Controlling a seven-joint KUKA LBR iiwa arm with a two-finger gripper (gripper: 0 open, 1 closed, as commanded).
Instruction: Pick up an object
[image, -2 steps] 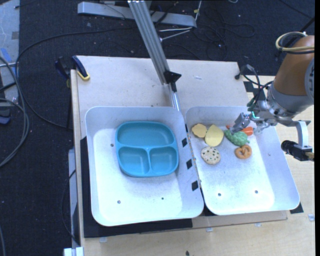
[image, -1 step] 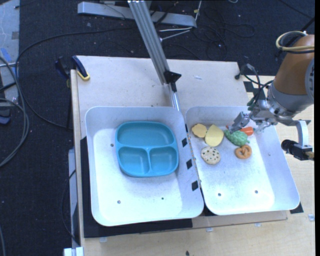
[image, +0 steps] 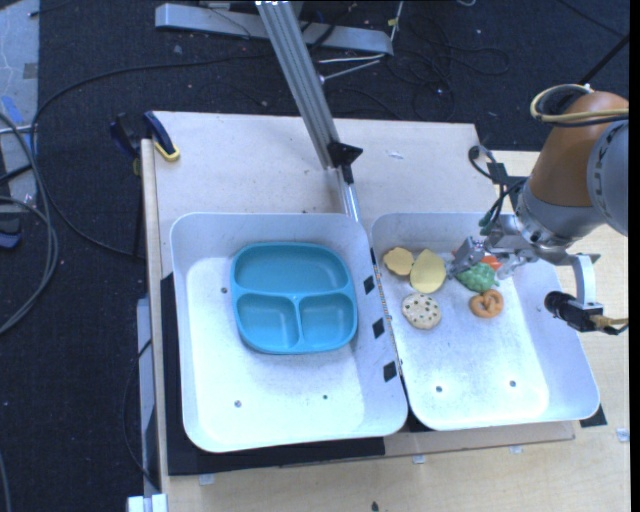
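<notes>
In the right bin (image: 500, 385) lie several toy foods: a yellow piece (image: 398, 261), a pale yellow pear-like piece (image: 428, 271), a speckled cookie (image: 422, 311), an orange pretzel (image: 487, 304) and a green item (image: 479, 276) with a bit of orange beside it. My gripper (image: 478, 258) is low over the green item, at the bin's upper middle, with the grey arm and orange band reaching in from the right. The green item lies right under the fingertips; I cannot tell whether it is gripped.
The left bin (image: 290, 405) holds a blue three-compartment tray (image: 295, 297). A metal pole (image: 305, 85) slants down to the divide between the bins. A black-and-yellow clamp (image: 155, 135) sits at the bench's top-left corner. Cables run across the dark floor.
</notes>
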